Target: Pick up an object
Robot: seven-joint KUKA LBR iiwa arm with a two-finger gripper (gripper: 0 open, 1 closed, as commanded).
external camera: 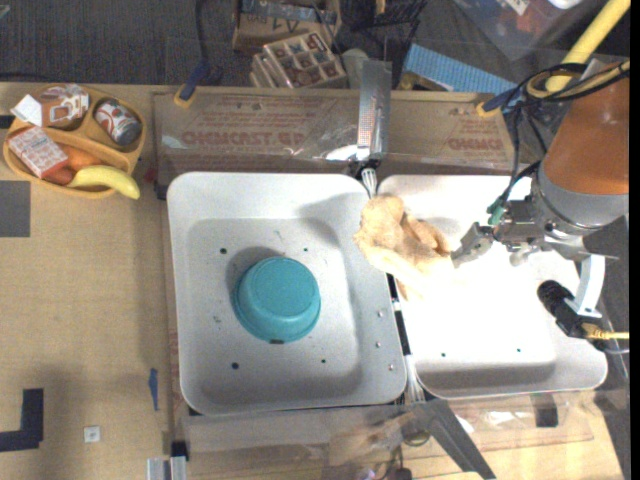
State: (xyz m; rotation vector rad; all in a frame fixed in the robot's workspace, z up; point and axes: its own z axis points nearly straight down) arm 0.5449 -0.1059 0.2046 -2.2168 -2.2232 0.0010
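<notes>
My bench and its clutter

My tan bench [80,318] carries a yellow tray [70,153] of toy food at its corner; behind it, a cardboard wall [260,133], then dark floor [100,18] strewn with boxes.

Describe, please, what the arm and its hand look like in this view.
The arm is a thick grey cylinder with a broad orange band above the wrist. Dark cables run down beside it, and a yellow hose passes behind. The hand is small, grey metal, with slim fingers.
</notes>
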